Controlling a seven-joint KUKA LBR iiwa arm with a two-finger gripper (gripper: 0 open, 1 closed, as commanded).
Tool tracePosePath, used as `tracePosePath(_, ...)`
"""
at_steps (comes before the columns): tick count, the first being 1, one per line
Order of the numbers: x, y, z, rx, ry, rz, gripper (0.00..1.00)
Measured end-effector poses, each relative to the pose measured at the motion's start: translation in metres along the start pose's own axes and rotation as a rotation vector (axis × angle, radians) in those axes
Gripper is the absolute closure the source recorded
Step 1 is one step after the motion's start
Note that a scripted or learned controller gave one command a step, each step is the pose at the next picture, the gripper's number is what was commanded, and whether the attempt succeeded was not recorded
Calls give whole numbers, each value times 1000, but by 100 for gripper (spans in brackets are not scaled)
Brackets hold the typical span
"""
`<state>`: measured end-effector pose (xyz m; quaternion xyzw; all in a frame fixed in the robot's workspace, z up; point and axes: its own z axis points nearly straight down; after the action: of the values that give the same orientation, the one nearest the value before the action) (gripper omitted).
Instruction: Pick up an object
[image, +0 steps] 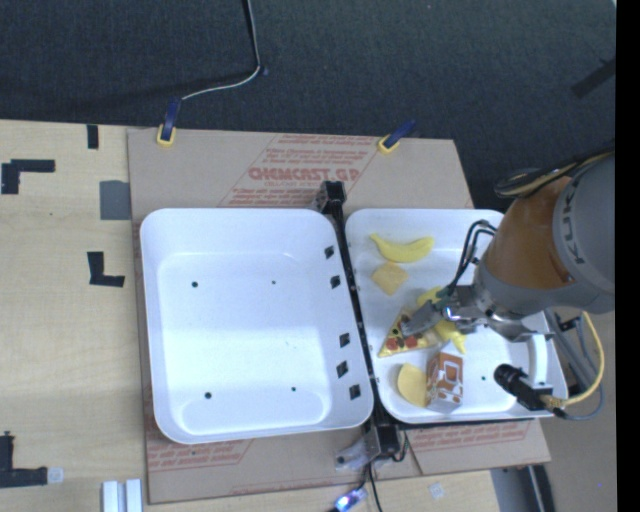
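Two white bins sit side by side on the bench (60, 300), and the tool (432, 315) hangs low over the right bin (480, 225), its grey tip reaching in from the arm (545, 250) on the right. Whether the tool is wide, narrow or holding anything I cannot tell; its tip is small, blurred and merges with the things under it. Directly beneath and just left of the tool lies a triangular red and yellow piece (400, 337), partly covered by the tip. Beyond the tool, toward the bin's far wall, lie a banana (402, 247) and, nearer, a pale yellow block (390, 279). On the near side of the tool stands a small brown and white carton (446, 380), with a round yellow piece (411, 383) touching its left side. A bit of yellow shows just right of the tip, too hidden to name. Well left of the tool, past the black divider, is the left bin (160, 330). The wrist hides the right bin's right part.
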<state>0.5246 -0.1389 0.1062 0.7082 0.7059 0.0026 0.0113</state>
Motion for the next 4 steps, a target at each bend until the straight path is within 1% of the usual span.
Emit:
tracePosePath(1, 3, -2, -7, 12, 7, -1, 100)
tracePosePath(2, 17, -3, -201, 5, 10, -8, 100)
tracePosePath(3, 55, 9, -384, 4, 10, -9, 100)
tracePosePath(4, 126, -14, -434, 14, 13, -12, 100)
